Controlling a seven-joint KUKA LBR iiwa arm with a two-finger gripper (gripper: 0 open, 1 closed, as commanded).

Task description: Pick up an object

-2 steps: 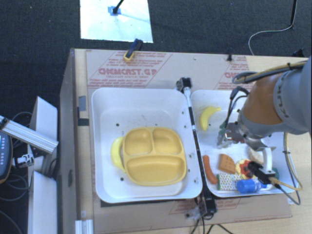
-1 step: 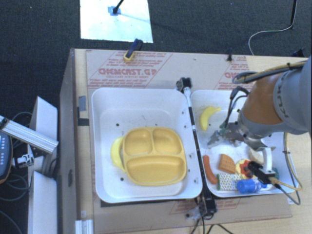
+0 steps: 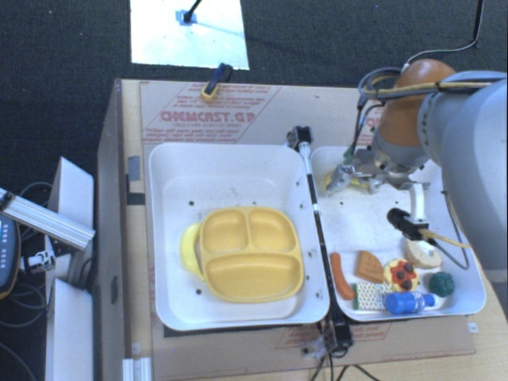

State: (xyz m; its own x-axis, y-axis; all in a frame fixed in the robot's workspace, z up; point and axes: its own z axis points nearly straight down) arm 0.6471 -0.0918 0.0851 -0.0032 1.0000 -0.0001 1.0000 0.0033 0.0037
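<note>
The grey arm with the orange band (image 3: 444, 109) reaches in from the right of the frame, and its gripper (image 3: 353, 175) is down over the upper left corner of the right-hand shallow white bin (image 3: 361, 221), close to the divider between the two bins. Whether it is open or closed cannot be told from this angle. A small yellowish shape (image 3: 332, 183) sits just beside it, too blurred to identify. The things to pick from are all bunched at the lower end of that bin, well apart from the gripper: an orange-red toy sausage (image 3: 341, 275) nearest the divider, a brown wedge of toy toast (image 3: 369, 266), a round toy tart with dark berries (image 3: 401, 275), a pale bun-shaped piece (image 3: 421, 254), a dark green lumpy ball (image 3: 441, 283), a blue plastic bottle (image 3: 408, 302) lying on its side and a speckled pale square (image 3: 367, 295). Over in the left-hand white bin (image 3: 175, 181), a yellow three-compartment plastic plate (image 3: 250, 254) lies alone.
</note>
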